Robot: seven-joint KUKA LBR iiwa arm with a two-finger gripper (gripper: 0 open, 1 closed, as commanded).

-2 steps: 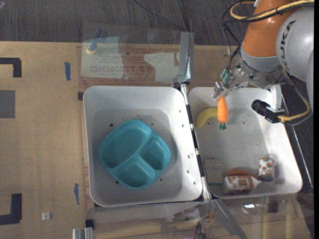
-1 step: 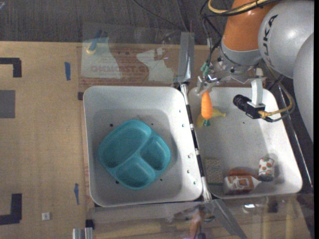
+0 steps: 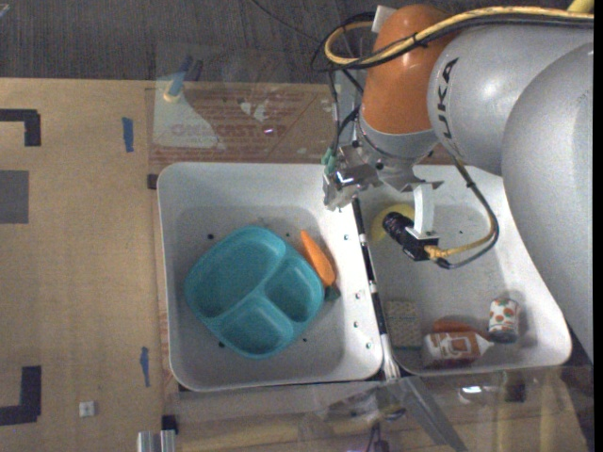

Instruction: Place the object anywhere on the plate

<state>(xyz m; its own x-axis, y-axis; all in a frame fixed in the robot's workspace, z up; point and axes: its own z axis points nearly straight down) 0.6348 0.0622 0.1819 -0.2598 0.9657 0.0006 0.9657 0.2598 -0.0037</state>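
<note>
The orange object (image 3: 317, 257) lay against the teal plate's (image 3: 250, 293) right rim, long axis slanting down-right. The gripper (image 3: 341, 185) hovered just above-right of it; its grip state could not be told.

black letters "ku" stand on the arm (image 3: 490, 92).

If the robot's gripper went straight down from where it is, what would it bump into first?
Probably the rim where the two white bins meet: the gripper hangs over it, near the left bin's back corner. Depth is hard to judge.
</note>
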